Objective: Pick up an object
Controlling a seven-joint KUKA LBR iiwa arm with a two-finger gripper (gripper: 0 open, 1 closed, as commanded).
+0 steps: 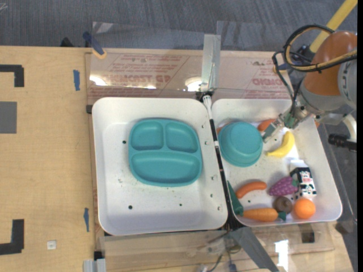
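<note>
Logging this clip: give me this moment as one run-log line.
claw: low in right bin, beside banana and teal bowl | holding: nothing seen | left bin: teal divided plate

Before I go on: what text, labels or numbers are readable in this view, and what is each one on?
Red print on the clear panel behind the left bin: too blurred to read.
Red print on the clear panel behind the right bin: also blurred, unreadable.
Black and white carton in the right bin: markings too small to read.
No other text visible.
</note>
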